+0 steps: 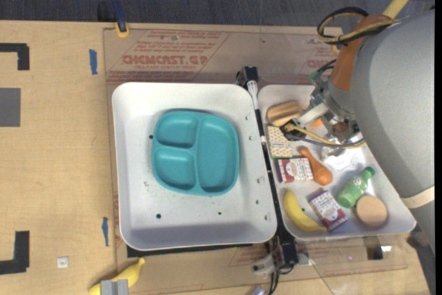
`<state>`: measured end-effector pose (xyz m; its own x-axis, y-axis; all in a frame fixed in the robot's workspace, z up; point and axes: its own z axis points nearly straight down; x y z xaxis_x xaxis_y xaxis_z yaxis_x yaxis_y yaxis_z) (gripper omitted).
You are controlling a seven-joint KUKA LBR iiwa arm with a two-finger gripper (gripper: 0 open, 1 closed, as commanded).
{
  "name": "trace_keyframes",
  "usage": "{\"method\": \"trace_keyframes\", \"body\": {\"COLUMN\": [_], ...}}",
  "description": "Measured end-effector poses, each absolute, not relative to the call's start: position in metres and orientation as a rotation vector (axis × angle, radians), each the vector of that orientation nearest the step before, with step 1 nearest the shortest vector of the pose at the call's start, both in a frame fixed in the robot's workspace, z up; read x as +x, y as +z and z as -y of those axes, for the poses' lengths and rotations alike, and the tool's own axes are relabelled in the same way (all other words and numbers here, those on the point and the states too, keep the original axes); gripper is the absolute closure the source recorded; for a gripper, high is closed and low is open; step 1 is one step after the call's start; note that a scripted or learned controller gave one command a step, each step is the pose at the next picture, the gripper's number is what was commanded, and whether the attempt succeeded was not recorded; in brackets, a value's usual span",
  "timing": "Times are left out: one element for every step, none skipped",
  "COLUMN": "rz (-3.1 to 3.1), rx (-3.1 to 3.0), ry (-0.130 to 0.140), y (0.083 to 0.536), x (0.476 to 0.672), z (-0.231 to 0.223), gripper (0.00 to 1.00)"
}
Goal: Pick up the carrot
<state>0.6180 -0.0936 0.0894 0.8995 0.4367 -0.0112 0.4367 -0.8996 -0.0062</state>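
So the carrot (317, 164) is lying in the right bin (400, 212), roughly in the middle, slanted with its fat orange end toward the lower right. It sits just beside a small red-and-white carton (295, 169) on its left. Below it there's a banana (298, 212), a purple box (327, 208), a green bottle (356, 188) and a tan round thing (371, 211). Up at the top of that bin is a bread roll (285, 110), with a checkered packet (278, 141) under it.

The arm (397, 100) comes in from the right and covers a good chunk of the bin. The pincer (324, 122) is down in the upper part of the right bin, above the carrot and near the roll. Honestly can't tell if it's spread or closed, too much clutter there.

Left bin (131, 148) has a teal divided plate (197, 152) in it. Both bins sit on the table (55, 148).
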Motion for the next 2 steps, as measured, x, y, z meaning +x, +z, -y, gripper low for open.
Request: {"method": "trace_keyframes", "body": {"rz": [0.713,0.713], "rx": [-3.061,-3.060], "ry": [0.013,0.017], "y": [0.1019,0.1011], "x": [0.6201,0.6196], "z": [0.0934,0.0931], "gripper": [1.00,0.00]}}
